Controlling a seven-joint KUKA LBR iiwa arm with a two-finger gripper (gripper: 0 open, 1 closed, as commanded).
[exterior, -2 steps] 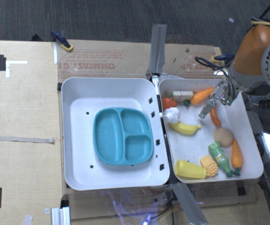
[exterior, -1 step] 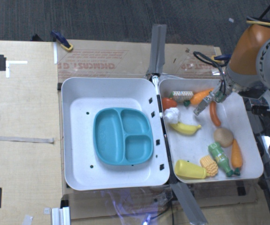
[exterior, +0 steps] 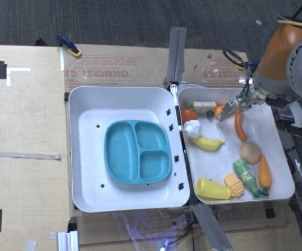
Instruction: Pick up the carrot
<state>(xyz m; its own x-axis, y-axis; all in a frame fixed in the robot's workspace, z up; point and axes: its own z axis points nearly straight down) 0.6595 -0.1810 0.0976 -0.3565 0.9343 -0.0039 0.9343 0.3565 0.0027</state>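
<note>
The carrot is a short orange taper lying near the right wall of the right bin, toward the front, next to a green bottle. My gripper is low at the back of the same bin, pointing left and down, well away from the carrot. Its tip is close to a small orange piece and just left of a red-orange sausage-shaped item. Nothing is visibly held.
The right bin also holds a banana, a white garlic, a red item, a brown round item, corn and a yellow pepper. A teal divided plate lies in the left bin.
</note>
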